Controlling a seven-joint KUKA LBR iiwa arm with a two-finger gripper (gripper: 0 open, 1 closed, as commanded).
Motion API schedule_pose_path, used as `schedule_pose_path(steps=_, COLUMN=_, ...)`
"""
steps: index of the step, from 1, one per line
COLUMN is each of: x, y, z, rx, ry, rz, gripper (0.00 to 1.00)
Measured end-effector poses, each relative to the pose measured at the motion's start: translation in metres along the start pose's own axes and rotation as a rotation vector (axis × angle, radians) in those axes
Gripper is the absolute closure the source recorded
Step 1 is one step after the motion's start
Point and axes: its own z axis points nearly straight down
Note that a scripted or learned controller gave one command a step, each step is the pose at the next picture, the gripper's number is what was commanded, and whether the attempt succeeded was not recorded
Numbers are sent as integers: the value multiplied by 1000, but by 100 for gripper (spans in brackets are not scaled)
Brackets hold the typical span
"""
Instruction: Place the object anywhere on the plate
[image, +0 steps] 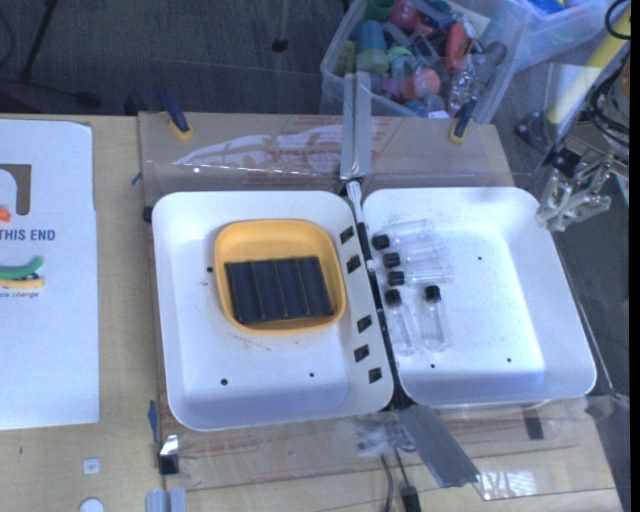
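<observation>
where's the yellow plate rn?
The yellow plate sits in the left white bin, slightly toward its back, with a dark ridged block lying on it. The clear vials are in the right bin.

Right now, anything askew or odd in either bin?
Nothing spilled or broken. The dark ridged block already lies flat on the yellow plate in the left bin. In the right bin, the clear black-capped vials lie on their sides in a loose cluster near the divider, pointing different ways.
</observation>
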Motion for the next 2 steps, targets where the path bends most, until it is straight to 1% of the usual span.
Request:
schedule_pose_path(steps=1, x=0, y=0, z=-26, rx=4, ry=-2, rz=-291, gripper=100)
schedule_pose_path(steps=2, x=0, y=0, z=-86, rx=3, ry=-1, rz=-554, gripper=100)
